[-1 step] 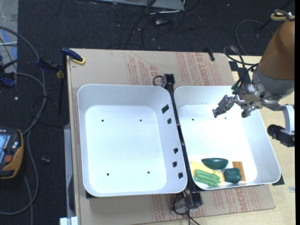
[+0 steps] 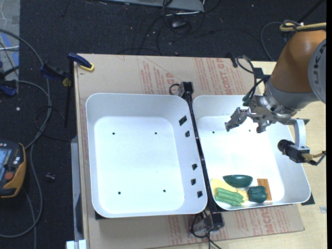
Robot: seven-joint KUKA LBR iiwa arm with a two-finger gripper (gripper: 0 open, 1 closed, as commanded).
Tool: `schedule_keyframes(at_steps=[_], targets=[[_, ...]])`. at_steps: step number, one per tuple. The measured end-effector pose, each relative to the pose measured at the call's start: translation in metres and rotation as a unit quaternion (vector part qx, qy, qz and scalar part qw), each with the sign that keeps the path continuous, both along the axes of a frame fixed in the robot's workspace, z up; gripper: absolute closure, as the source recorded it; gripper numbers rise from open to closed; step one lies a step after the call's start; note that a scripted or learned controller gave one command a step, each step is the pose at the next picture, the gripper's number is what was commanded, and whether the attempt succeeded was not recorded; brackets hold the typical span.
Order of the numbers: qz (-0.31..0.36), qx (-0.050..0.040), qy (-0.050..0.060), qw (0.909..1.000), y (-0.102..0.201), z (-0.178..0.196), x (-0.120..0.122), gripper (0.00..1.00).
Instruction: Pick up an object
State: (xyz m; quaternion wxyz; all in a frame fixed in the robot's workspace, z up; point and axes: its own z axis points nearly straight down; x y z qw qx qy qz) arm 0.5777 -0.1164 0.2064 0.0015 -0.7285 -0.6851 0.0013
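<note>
Several small objects lie at the near edge of the right bin [image 2: 228,154]: a dark green bowl-shaped piece [image 2: 238,180], a light green ridged piece [image 2: 229,196], a teal lump [image 2: 257,193], a yellow piece [image 2: 232,187] under the bowl, and an orange-brown block [image 2: 264,184]. My gripper [image 2: 248,119] hovers over the far part of the right bin, well away from these objects. Its fingers are spread apart, with nothing between them.
The left bin [image 2: 98,139] sits beside the right one, with black clips along the divider [image 2: 194,144] between them. A small black device [image 2: 290,149] hangs off the arm at the right. Cables and a yellow-handled clamp [image 2: 80,62] lie beyond the bench.
</note>
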Motion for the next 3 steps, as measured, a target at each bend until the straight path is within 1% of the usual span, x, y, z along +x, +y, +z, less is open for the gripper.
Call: schedule_keyframes(at_steps=[1,2,3], targets=[[0.029,0.0,0.0,0.9996,-0.021,-0.028,-0.067,0.0],[0.032,-0.0007,-0.005,0.9995,-0.019,0.055,0.015,0.0],[0.029,0.0005,0.002,0.9996,-0.041,-0.019,-0.039,0.0]])
